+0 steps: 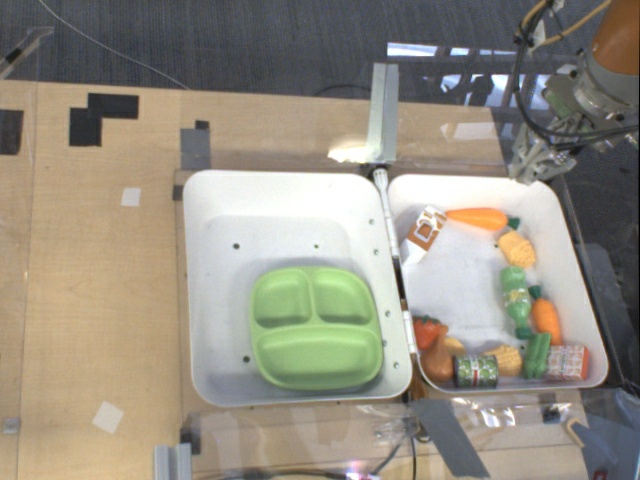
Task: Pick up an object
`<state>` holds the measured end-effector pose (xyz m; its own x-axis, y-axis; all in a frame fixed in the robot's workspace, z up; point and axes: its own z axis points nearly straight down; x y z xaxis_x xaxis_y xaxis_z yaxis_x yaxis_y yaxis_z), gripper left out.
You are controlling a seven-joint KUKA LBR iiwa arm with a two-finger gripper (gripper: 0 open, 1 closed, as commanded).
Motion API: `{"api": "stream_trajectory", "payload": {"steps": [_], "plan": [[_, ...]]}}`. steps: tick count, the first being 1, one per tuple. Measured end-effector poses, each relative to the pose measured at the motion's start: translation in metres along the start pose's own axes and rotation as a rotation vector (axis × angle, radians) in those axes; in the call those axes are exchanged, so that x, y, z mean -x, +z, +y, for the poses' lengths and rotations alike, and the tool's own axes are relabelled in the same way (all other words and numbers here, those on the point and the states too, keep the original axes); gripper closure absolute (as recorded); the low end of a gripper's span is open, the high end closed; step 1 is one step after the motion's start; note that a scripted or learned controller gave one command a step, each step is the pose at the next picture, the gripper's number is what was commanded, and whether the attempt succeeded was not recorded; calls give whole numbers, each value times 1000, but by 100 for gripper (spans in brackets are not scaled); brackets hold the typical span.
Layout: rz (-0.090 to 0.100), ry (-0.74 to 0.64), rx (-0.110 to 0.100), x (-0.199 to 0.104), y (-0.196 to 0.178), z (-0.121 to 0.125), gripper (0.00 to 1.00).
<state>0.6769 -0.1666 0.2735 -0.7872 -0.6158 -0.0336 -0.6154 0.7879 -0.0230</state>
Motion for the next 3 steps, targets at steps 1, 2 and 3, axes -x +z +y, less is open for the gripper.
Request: {"api": "stream_trajectory", "payload": {"steps": [1, 2, 3], "plan": [[19, 145, 11, 32, -73, 45, 100], [11, 146, 6, 33, -86, 43, 100], [0, 145, 0, 36, -100, 43, 100]]}}
